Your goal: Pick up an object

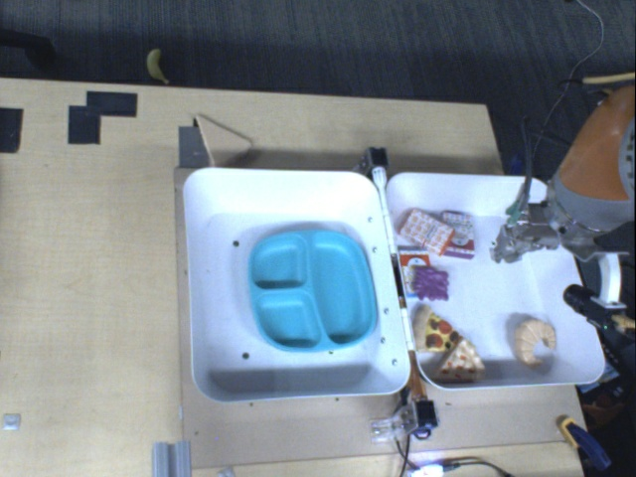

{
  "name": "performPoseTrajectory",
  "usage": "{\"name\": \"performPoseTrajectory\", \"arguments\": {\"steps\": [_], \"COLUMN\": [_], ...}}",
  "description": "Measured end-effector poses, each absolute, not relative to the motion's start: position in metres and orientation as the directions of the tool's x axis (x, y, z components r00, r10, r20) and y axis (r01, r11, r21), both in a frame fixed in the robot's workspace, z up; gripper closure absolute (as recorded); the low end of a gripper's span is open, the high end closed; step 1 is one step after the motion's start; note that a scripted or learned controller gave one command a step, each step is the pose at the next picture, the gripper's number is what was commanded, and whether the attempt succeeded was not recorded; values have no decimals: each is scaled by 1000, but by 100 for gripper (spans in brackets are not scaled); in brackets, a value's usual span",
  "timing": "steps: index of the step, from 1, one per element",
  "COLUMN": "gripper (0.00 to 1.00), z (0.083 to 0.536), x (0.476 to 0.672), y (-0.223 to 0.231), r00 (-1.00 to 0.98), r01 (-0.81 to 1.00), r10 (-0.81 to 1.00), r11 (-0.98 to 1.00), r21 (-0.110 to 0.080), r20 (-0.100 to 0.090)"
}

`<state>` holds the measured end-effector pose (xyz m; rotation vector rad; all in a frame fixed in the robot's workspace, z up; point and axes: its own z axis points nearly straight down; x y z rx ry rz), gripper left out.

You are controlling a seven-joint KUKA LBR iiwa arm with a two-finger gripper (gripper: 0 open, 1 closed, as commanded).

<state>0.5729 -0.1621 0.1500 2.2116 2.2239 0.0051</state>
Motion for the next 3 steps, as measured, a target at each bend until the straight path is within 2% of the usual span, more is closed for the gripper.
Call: {"name": "performPoseTrajectory", "arguments": {"steps": [1,2,3], "gripper": [0,0,0], "z": [149,87,88], "x": [572,528,490], "y": [-162,-145,-103], "r00": [-6,-4,-3], "r01": [1000,1000,1000], "r10": [1000,1000,1000], "r11": [6,4,3], "r21": [3,7,12], "r20": [-1,-1,-3]}}
